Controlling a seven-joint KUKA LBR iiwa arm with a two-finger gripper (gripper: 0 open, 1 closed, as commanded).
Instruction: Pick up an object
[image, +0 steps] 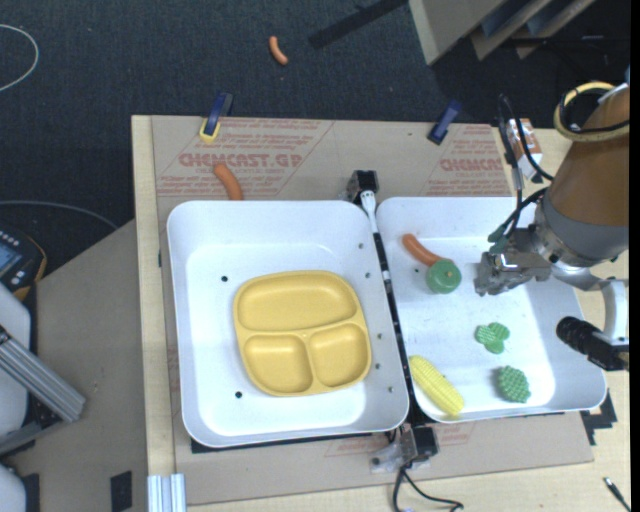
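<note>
The right bin (560, 395) holds several toy foods: an orange carrot (418, 247) with a round green top (443, 276), a small green broccoli piece (492, 337), a second green leafy piece (512, 383), and a yellow corn cob (437, 386) on the bin's front left rim. My gripper (497, 272) hangs over the right bin, just right of the carrot's green top and above the broccoli piece. Nothing shows between its fingers.
The left bin (200, 300) holds a yellow three-compartment tray (300, 330). A loose orange carrot (229, 181) lies on the cardboard behind the left bin. Clamps sit at the bench's back edge (212, 118). A black part (590, 343) juts in over the right bin's right side.
</note>
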